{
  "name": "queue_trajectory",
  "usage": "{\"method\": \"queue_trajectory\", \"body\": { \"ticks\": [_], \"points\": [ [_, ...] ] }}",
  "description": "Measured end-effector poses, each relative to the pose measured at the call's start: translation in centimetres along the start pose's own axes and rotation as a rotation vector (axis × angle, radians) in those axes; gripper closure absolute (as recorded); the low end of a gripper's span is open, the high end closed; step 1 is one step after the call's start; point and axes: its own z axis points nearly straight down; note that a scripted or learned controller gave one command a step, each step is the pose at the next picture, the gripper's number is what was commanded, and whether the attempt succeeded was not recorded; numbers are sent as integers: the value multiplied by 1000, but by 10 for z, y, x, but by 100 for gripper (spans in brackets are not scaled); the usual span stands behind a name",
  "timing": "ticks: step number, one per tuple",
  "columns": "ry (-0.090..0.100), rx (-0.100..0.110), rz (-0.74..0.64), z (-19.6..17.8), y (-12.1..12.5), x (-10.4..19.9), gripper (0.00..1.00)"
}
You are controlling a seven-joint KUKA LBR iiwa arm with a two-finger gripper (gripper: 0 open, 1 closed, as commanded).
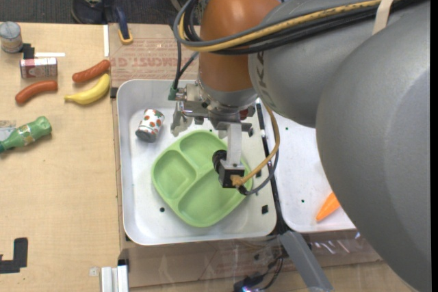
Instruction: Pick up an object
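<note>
A green divided plate [188,181] lies in the left white bin [130,215]. Beside it at the bin's upper left, a small white cup with red dots [149,125] lies on its side. My gripper [205,121] hangs over the far edge of the plate, just right of the cup, under the orange wrist band. The wrist hides what is directly below the gripper. An orange carrot-like piece [328,207] lies in the right bin [301,174].
On the wooden bench left of the bins lie a banana [92,92], two red sausages [91,70] [35,90], a green bottle [27,133], a small box [37,67] and a can [10,36]. The arm covers most of the right bin.
</note>
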Motion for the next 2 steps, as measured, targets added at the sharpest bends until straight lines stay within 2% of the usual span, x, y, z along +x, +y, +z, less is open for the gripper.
{"method": "queue_trajectory", "body": {
  "ticks": [1,2],
  "points": [
    [13,-20,-53,104,-46,28,0],
    [5,-8,-46,102,-47,24,100]
  ]
}}
